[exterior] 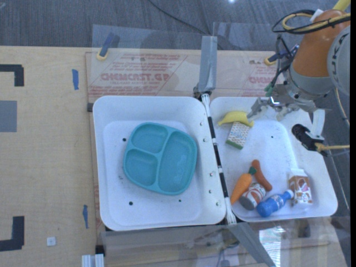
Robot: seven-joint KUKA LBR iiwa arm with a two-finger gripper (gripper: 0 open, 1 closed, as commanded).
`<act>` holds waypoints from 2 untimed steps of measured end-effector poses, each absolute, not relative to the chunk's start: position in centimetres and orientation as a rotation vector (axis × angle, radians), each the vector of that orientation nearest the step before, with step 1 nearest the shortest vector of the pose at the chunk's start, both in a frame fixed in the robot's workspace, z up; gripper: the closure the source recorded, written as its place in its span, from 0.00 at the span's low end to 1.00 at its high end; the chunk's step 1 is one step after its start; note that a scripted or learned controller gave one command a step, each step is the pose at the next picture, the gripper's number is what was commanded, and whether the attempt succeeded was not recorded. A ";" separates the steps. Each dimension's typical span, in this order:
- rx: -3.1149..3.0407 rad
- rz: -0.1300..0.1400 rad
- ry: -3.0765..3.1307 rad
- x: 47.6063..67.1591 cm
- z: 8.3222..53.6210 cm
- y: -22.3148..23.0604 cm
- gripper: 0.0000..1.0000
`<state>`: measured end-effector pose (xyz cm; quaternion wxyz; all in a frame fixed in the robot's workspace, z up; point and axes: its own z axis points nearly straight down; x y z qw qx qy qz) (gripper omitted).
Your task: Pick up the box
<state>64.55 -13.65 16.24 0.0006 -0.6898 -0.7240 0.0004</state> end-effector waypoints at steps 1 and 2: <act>-1.872 -0.009 -2.538 62.3 10.4 -9.9 0.00; -2.047 -0.022 -2.401 62.8 9.8 -9.9 0.00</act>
